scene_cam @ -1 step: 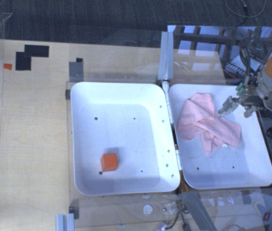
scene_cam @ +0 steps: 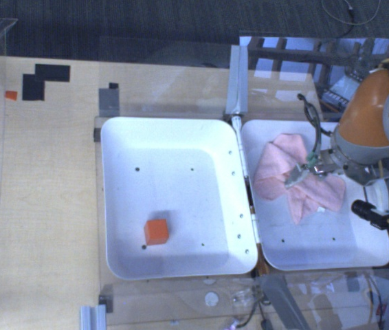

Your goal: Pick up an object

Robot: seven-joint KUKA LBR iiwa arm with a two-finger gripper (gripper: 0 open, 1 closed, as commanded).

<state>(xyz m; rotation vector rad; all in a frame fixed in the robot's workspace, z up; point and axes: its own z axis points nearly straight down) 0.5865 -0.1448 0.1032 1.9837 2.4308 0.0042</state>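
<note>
Over the right white bin point(scene_cam: 332, 253) | we see our hand point(scene_cam: 303, 175) directly above the crumpled pink cloth point(scene_cam: 284, 167) | grip state: cannot tell | small orange block point(scene_cam: 157, 232) well left.

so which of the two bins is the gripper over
The right bin, the one with the crumpled pink cloth; the gripper is at that cloth. The left bin has a small orange block.

Black tape shapes point(scene_cam: 43, 80) on bench point(scene_cam: 43, 198).
</note>
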